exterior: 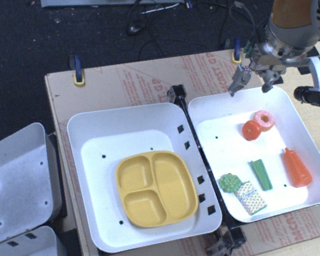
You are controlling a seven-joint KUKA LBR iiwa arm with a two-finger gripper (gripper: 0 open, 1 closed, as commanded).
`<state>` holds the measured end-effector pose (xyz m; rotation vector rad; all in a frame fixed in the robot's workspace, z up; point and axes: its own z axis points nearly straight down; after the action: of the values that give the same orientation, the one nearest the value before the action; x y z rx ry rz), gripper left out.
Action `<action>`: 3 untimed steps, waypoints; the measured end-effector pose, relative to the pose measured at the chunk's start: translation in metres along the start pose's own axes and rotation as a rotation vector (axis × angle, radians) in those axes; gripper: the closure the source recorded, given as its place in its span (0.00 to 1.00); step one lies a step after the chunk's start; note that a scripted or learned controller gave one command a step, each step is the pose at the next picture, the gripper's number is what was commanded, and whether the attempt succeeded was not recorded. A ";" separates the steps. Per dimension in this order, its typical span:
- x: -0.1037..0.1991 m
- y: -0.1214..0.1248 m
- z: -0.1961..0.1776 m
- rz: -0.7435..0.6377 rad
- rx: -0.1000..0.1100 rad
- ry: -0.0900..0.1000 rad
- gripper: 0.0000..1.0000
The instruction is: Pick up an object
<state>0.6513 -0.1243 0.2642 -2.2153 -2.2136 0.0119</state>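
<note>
nothing picked yet: gripper (254, 81) spread open and empty at twelve o'clock above right bin (315, 148); tomato (251, 130) untouched.

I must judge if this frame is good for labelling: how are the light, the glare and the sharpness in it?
In the camera view the light is even and soft; the right bin is bright but keeps detail, without strong glare. The yellow plate and the orange bottle look fairly sharp, with faint shadows. The gripper is a little blurred, and the dark floor above the bench looks grainy.
</note>
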 end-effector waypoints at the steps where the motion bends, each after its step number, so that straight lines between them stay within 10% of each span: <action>1: 0.000 0.002 -0.008 -0.002 -0.013 -0.002 0.00; 3: 0.017 -0.006 0.093 0.000 -0.007 -0.001 0.00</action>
<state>0.6438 -0.1070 0.1710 -2.2191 -2.2185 0.0054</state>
